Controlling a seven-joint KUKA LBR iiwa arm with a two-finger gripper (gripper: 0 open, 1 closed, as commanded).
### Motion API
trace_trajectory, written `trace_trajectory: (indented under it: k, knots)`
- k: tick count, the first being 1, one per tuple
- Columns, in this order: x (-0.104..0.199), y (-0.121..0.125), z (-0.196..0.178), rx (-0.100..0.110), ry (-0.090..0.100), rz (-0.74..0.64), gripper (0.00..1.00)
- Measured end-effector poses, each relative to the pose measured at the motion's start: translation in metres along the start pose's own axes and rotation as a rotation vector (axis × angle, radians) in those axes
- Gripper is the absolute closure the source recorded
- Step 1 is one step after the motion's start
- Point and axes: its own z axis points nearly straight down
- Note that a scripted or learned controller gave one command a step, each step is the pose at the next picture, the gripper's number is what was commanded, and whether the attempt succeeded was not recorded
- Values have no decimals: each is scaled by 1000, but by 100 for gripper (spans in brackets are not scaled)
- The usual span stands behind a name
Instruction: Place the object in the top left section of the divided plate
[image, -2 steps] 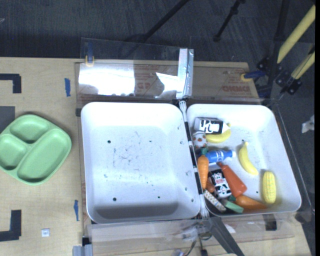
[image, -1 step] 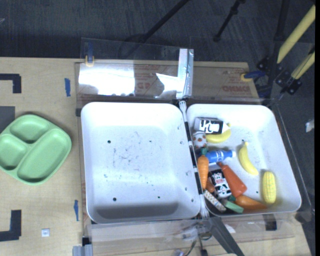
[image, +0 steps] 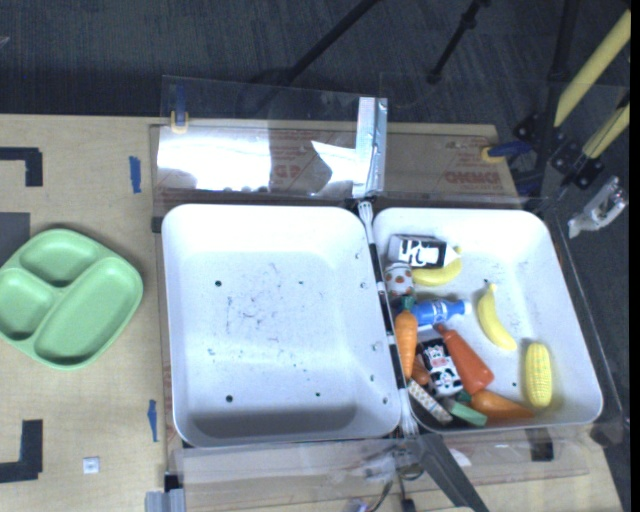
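A green divided plate (image: 65, 300) lies on the bench left of both bins, with its top left section (image: 60, 256) holding nothing. The right bin (image: 545, 245) holds several toy items along its left side and front: two bananas (image: 438, 272) (image: 495, 318), a corn cob (image: 538, 374), carrots (image: 406, 340) (image: 468, 362) (image: 500, 404), a blue bottle (image: 438, 312), a black packet (image: 420, 250) and a black-and-white toy (image: 438, 368).
The left bin (image: 270, 310) sits between the plate and the right bin. A clear panel (image: 270, 150) and a metal post (image: 368, 145) stand behind the bins. Black tape marks (image: 25, 165) lie on the bench at the far left.
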Motion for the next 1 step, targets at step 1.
trace_trajectory:
  k: [1]
  knots:
    - [39, -5, 79, -5, 3, -211, 0]
